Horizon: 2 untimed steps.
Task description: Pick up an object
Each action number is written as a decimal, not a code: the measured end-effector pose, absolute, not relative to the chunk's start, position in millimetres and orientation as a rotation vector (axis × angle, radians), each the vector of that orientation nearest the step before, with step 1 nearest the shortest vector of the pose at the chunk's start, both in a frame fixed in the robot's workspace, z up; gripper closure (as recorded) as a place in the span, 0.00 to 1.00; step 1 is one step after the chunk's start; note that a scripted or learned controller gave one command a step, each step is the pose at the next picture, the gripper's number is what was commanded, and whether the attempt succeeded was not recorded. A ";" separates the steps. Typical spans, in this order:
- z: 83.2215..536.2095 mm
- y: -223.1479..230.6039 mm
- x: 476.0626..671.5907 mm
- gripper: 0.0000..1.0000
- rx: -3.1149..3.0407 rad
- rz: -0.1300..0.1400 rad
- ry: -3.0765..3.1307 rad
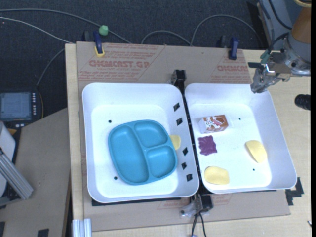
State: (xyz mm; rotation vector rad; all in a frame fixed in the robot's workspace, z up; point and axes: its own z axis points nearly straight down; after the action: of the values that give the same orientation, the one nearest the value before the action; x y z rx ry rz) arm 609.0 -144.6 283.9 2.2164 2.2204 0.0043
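The hand [260, 84] is seen above the far right corner of the right shallow white bin [281, 147]; whether it is open or closed cannot be told, and nothing is seen held in it. In that bin, a small red-and-white printed packet [214, 124] is laid near the far left, with a crumpled purple piece [207, 145] just in front of it. A pale yellow rounded lump [217, 175] is found at the near edge, and a yellow wedge-shaped piece [256, 150] towards the right. In the left white bin [96, 132], a blue three-compartment plastic tray [142, 151] is set, with a small yellow piece [175, 141] touching its right rim. Both bins are borne by the tan surface [123, 58].
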 end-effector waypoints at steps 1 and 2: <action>272.2 -94.5 596.3 1.00 2.219 -0.001 2.229; 252.6 -51.8 573.2 1.00 2.221 -0.003 2.230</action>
State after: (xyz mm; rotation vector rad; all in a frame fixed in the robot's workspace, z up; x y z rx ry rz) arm 573.2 -51.8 252.6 2.2208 2.2301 -0.0030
